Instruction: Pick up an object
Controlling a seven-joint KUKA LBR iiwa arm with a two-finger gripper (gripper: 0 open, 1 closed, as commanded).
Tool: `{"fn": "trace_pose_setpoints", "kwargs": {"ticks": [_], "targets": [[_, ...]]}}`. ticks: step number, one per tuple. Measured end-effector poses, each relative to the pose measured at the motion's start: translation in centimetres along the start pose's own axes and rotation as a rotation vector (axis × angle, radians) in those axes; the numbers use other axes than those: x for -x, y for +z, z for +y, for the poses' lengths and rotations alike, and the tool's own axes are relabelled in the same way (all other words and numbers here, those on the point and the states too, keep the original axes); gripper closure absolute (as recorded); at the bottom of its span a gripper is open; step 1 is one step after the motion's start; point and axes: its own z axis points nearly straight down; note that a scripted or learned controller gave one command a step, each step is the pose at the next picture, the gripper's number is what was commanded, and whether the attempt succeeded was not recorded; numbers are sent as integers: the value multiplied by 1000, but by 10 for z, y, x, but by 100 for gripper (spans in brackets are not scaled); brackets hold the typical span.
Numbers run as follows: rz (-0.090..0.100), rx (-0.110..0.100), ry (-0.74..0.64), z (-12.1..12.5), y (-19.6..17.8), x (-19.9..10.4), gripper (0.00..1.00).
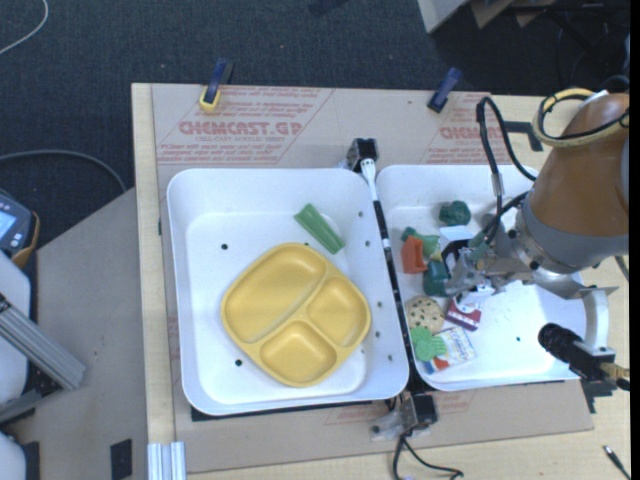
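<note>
In the camera view you see two white bins side by side on a cardboard-covered bench (pixel 250 128). The left bin (pixel 195 268) holds a yellow divided plate (pixel 295 313) with three compartments, lying flat near the middle. A green block (pixel 320 228) lies just beyond the plate's far edge, tilted on a diagonal and touching or nearly touching the rim.

The right bin (pixel 520 353) holds the small clutter, all gathered toward its left wall. At the far end sits a dark green lump (pixel 455 211), apart from the rest. Nearer you, an orange piece (pixel 413 255) lies against a small green piece (pixel 433 248). Below those you see a round speckled cookie (pixel 425 314), then a bright green leafy piece (pixel 428 345) touching a white printed packet (pixel 458 347). A red and white packet (pixel 464 316) lies just right of the cookie.

The arm (pixel 580 188) comes in from the right, its orange band high over the bin's right half. The gripper (pixel 470 273) is down low among the clutter, just right of the orange and green pieces and directly above the red and white packet. From this slant you cannot tell whether the pincer is spread or pressed together, nor whether it has anything in it; the dark hardware and cables blur into the objects there.

Two blue clamps (pixel 215 83) pin the cardboard at the far edge, and a black clip (pixel 362 153) sits where the bins meet
</note>
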Motion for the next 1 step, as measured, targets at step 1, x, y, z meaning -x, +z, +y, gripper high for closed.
{"fn": "trace_pose_setpoints", "kwargs": {"ticks": [1], "targets": [[1, 1, 1, -9, -9, -2, 100]]}}
